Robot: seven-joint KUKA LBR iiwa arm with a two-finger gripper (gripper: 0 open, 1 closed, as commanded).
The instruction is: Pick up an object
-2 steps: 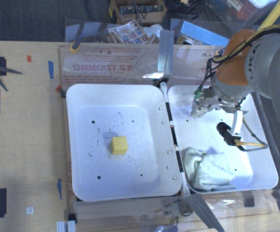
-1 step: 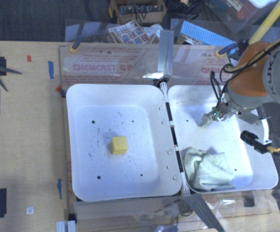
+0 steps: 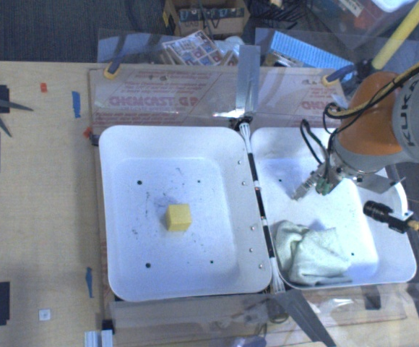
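Note:
A small yellow block lies near the middle of the left bin. A crumpled white cloth rests in the front part of the right bin. My gripper hangs over the middle of the right bin, just behind the cloth and apart from it, pointing down and to the left. Nothing shows between its fingers. The grey arm with its orange band comes in from the right.
A divider with bolts runs between the two bins. Clear plastic panels stand along the back edge. A black cable fitting sticks out beside the wrist over the right bin.

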